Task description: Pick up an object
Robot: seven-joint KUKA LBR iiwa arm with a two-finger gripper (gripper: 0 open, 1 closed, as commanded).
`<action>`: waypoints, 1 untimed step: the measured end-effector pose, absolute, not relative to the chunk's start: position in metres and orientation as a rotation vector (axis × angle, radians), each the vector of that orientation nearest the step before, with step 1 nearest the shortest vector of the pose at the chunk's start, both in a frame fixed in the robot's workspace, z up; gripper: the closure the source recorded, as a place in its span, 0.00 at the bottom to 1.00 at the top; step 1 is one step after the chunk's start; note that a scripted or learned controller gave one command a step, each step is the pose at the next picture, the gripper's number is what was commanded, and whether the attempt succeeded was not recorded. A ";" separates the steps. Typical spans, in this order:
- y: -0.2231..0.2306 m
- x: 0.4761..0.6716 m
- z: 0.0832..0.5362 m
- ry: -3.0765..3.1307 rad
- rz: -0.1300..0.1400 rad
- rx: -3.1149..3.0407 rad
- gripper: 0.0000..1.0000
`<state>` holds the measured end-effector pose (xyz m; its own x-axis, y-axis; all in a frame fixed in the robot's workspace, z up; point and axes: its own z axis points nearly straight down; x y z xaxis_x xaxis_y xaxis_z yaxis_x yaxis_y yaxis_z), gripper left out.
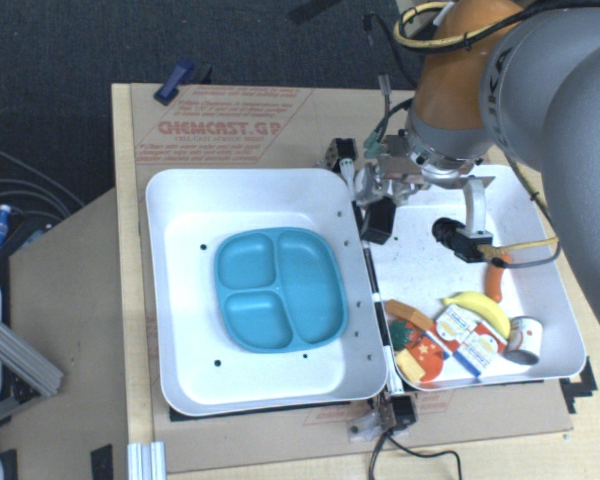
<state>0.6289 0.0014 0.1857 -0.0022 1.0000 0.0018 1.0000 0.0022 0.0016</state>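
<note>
Gripper [375,210]: low over the far left corner of the right bin [420,268], by the wall between the bins; whether open or closed, cannot tell.
Banana [483,311]: near right part of that bin, long axis slanting far-left to near-right.
Carrot [494,282]: just beyond the banana, long axis near-to-far.
Blue plate [280,288]: middle of the left bin [180,268].

The blue plate [280,290] is looking like smooth plastic w/ soft gloss; white bin [170,268] under it showing semi-matt plastic; table [220,123] looking like matt brown board; orange band [465,48] gleaming glossy.
</note>
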 end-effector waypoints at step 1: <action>0.003 0.590 0.240 -2.221 0.000 -2.221 1.00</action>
<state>0.5902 0.0029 0.2395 0.0000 1.0000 0.0001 1.0000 0.0000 -0.0005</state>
